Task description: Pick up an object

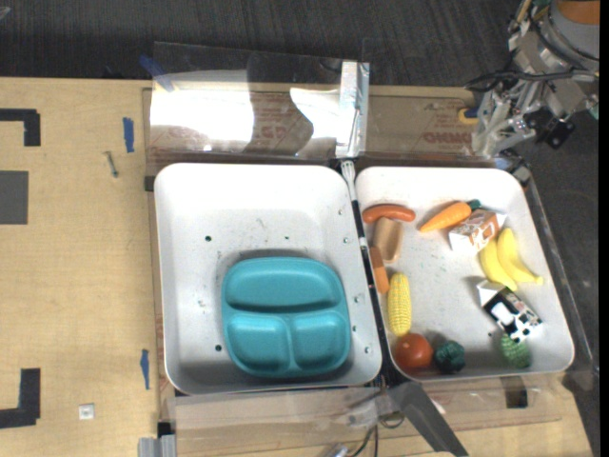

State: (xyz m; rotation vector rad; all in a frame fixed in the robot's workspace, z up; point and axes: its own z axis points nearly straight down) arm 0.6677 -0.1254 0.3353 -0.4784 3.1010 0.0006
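Toy foods, among them a yellow plastic banana (508,260) and orange carrot (444,216), lie in the right white bin (542,219). My gripper (501,122) hangs beyond its far corner; whether my jaws are open, I cannot tell.

Teal tray (284,315), yellow corn (400,302), orange carrot (444,217), red tomato (413,351), black-and-white cow (511,315)

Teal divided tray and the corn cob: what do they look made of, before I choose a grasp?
Teal divided tray: looks like moulded plastic, smooth with a soft sheen, rounded compartment edges, uniform colour. Corn cob: probably plastic toy food, evenly yellow with a bumpy surface; too small in this view to be sure.
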